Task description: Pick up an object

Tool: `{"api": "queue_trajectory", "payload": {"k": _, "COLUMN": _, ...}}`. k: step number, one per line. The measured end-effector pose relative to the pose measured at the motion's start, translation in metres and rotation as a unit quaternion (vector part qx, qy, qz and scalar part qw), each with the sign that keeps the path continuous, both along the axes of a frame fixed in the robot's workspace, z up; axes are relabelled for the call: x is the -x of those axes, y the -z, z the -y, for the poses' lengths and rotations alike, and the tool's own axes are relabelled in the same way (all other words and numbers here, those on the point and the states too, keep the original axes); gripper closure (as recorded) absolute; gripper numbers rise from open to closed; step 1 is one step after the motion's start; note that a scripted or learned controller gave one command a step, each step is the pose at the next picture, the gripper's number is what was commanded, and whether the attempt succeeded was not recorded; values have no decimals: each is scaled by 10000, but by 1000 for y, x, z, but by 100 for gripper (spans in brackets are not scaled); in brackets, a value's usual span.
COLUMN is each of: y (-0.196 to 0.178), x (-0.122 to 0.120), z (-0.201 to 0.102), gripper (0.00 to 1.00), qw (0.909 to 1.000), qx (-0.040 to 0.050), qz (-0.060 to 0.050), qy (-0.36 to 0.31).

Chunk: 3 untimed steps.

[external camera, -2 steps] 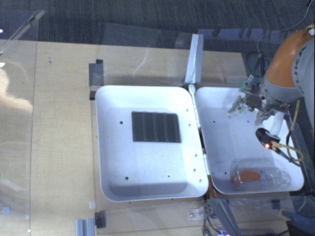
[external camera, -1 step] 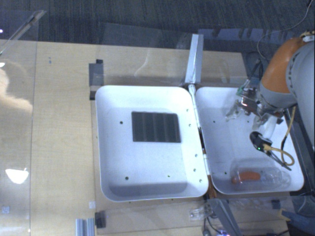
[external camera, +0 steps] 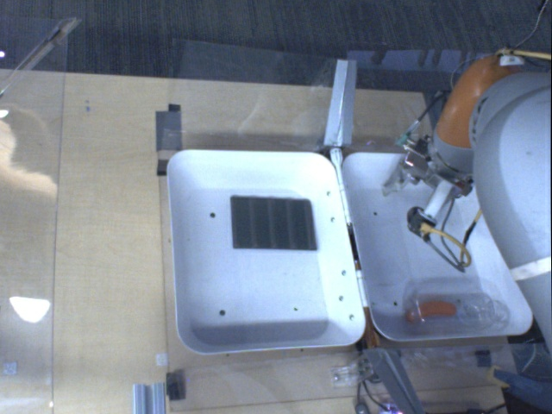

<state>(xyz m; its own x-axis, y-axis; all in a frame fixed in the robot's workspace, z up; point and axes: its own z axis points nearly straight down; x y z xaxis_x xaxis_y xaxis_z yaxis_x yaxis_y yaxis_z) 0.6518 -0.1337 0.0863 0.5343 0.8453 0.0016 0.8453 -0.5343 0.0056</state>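
Clear plastic item [external camera: 450,309], orange inside

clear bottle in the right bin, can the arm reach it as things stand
Probably yes: the clear bottle lies alone in the right bin, and the pincer hangs over that bin, nothing between them.

Robotics lab: wooden bench [external camera: 103,257], two white bins [external camera: 198,317], grey arm [external camera: 509,171].
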Motion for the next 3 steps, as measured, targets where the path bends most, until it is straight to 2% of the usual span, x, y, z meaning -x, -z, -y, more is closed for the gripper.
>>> {"api": "queue_trajectory", "payload": {"k": 1, "y": -64, "x": 43, "z": 39, "gripper": 0, "qw": 9967, "qx": 2, "qz": -6, "qy": -809}}
{"api": "queue_trajectory", "payload": {"k": 2, "y": -150, "x": 85, "z": 52, "gripper": 0, "qw": 9988, "qx": 5, "qz": 4, "qy": -481}}
{"api": "queue_trajectory", "payload": {"k": 3, "y": -93, "x": 98, "z": 55, "gripper": 0, "qw": 9983, "qx": -4, "qz": -16, "qy": -578}}
